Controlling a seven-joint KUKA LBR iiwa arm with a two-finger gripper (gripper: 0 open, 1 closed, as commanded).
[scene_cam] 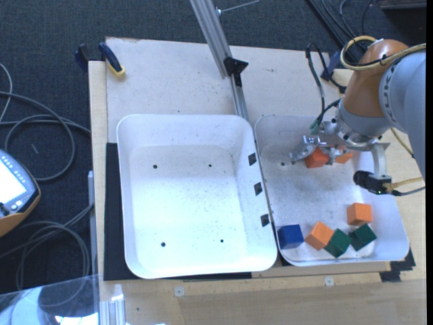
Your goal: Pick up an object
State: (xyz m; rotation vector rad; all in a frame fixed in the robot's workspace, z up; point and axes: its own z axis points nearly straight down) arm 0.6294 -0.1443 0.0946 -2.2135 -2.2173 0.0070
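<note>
My gripper (318,153) hangs over the back part of the right bin (270,181), under the grey arm with its orange band (369,80). An orange block (315,159) sits between the metal fingers (302,153), and the gripper is shut on it. Another patch of orange (344,158) peeks out just to the right, behind the fingers. At the bin's front lie a blue cube (291,235), an orange cube (320,235), two green cubes (337,243) (363,236) and another orange cube (359,213).
The left bin (125,181) stands beside the right one, with a raised rim between them. A slanted metal rail (210,26) crosses the bench behind the bins. A yellow-and-blue clamp (111,58) lies at the back left corner. Cables trail on the floor.
</note>
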